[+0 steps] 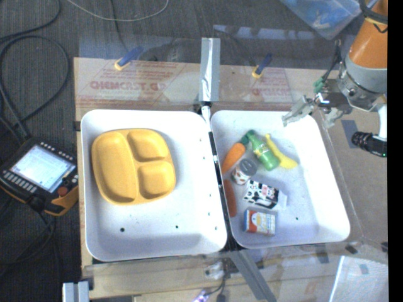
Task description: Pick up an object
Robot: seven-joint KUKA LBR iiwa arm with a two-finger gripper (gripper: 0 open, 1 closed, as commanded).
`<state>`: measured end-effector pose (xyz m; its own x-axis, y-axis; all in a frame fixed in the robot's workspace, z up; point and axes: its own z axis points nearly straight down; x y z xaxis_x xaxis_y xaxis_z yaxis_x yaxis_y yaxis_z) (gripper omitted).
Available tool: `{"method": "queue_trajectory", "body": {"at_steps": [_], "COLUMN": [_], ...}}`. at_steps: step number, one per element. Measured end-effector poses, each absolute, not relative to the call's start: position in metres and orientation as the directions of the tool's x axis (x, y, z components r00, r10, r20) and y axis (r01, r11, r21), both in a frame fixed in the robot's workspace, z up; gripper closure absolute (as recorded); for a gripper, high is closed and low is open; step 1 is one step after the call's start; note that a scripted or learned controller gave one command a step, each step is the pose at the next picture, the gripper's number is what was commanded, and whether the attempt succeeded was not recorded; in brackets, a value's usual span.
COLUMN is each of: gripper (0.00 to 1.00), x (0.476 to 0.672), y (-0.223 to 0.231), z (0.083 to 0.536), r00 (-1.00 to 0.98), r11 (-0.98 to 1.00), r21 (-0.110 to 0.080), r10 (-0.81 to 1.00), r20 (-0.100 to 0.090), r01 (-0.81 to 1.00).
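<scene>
The objects for picking lie clustered in the right bin (327, 187), toward its left and middle: an orange carrot (233, 156) leans against the bin's left wall, a green bottle (262, 151) lies just beside it with a yellow banana (279, 154) touching its right side, and a small grey-capped can (244, 170) sits just below the carrot. Below these rest a black-and-white patterned carton (261, 194) and, nearer the front wall, a small red-and-white box (260, 221) (its print is too small to read). The gripper (301, 111) hangs over the bin's far right corner, well apart from every item, with nothing between its fingers; whether the jaws stand apart or together cannot be told from this angle. The left bin (113, 225) holds a yellow divided tray (133, 165), lying flat in its upper left part. A tablet-like pendant (39, 173) rests on the floor to the left of the bench.
</scene>
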<state>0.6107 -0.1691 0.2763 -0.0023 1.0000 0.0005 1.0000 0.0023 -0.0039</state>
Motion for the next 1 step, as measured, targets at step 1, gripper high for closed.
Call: {"method": "queue_trajectory", "body": {"at_steps": [1], "gripper": [0.0], "x": [0.5511], "y": [-0.1877], "z": [0.1321], "r00": [-0.172], "r11": [0.172], "r21": [-0.003], "r10": [0.985], "r20": [0.002], "r01": [0.985]}}
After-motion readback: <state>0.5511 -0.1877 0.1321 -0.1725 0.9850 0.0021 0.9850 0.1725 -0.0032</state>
